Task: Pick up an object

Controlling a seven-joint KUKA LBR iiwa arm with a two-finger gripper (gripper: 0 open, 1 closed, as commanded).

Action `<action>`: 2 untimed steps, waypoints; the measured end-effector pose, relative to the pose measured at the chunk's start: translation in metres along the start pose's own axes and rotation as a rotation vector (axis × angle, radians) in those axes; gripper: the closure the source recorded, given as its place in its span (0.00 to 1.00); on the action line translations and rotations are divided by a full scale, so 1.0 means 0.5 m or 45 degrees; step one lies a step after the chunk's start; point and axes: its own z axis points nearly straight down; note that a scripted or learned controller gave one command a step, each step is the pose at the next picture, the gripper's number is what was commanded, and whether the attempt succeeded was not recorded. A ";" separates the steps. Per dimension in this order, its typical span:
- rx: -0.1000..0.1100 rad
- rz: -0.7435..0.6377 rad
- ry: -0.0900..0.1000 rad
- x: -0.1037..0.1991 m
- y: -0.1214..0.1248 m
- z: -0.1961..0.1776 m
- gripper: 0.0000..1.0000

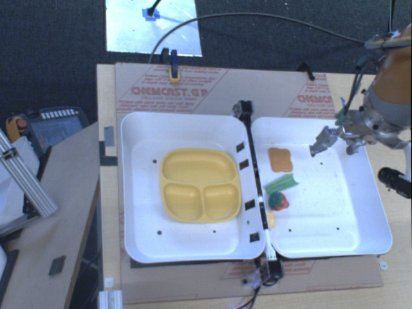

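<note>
Orange piece [280, 159] untouched in right bin [360, 237]; my gripper [336, 141] hovers right-center, fingers apart, holding nothing—pick not started.

A: What's in the right bin [360, 237]?
B: An orange piece [280, 159], a green piece [282, 183], a teal-and-red ball [278, 201]; the end effector [336, 141] hangs above, gripping nothing.
A: Left bin [138, 237]?
B: A yellow divided tray [198, 185].
</note>
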 end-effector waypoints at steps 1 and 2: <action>-0.015 -0.003 -0.002 0.000 0.004 -0.013 0.00; -0.011 -0.001 -0.001 0.015 -0.003 0.079 0.00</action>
